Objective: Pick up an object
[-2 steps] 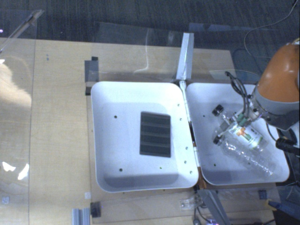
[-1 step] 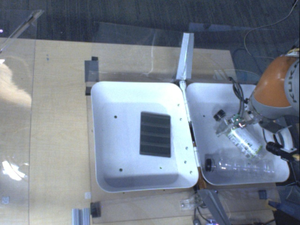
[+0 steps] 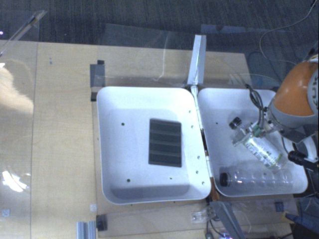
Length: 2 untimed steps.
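- Table (image 3: 60, 133): pale wood, carrying both bins. Clear sheeting over its left part throws glare, so that surface is hard to read.
- Left bin (image 3: 144, 92): shallow, white, with rounded corners. This is the landmark for all positions below.
- Right bin (image 3: 219, 101): touches the right wall of the left bin. Its far right corner is covered by the arm.
- Arm (image 3: 294, 96): grey with an orange band, reaching in over the far right part of the right bin, well apart from the left bin. The view's right edge cuts it off.
- Ribbed block (image 3: 165, 142): dark, rectangular and flat, at the centre of the left bin floor. Its long axis runs from the far wall toward the near wall and its ribs run crosswise.
- Clear bottle (image 3: 259, 178): lies on its side in the right bin along the near wall. Its long axis runs left to right and its black cap (image 3: 224, 179) points toward the left bin. The transparent body blends into the white floor.
- Second clear item (image 3: 261, 151): in the right bin, beyond the clear bottle and tilted. Its long axis slants from far-left to near-right and its outline is hard to make out.
- Gripper (image 3: 256, 131): over the middle of the right bin, at the upper end of the second clear item. It cannot be told whether it is spread or pressed together, or whether it pinches anything.
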### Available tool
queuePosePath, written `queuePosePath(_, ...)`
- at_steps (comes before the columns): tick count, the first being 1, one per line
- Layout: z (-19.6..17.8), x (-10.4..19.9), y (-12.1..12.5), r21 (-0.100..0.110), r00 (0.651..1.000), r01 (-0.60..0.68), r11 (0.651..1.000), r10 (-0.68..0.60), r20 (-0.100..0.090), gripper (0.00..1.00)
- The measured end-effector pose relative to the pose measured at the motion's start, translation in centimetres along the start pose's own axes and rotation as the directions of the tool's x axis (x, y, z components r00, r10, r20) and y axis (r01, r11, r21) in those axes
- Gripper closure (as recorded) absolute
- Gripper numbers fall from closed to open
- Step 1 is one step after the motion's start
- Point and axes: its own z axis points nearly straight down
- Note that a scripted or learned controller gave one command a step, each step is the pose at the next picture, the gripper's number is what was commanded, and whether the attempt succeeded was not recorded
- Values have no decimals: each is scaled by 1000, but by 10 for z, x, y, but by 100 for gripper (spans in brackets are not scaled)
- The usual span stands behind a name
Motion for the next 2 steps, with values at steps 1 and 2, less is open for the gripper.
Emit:
queuePosePath(1, 1, -27, 21, 3, 1000, 24, 1000, -24, -1, 0)
queuePosePath(2, 2, -36, 19, 2, 1000, -24, 1000, 24, -2, 0)
